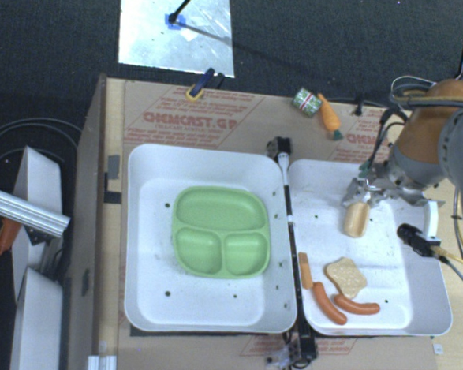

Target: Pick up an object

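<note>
Two bins (145, 237), green tray (221, 232), food toys (344, 287)

End effector (360, 199) at tan roll (356, 219), right bin (436, 309); green tray (221, 232) left bin (141, 292).

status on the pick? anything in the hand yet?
Done: the arm is over the right bin, with the hand low at the top end of a tan bread roll. In hand: unclear; the roll sits right under the hand, but whether it is gripped or lifted can't be told. Left: a confirmed grasp and lift. Sausages and bread slice lie untouched.
</note>
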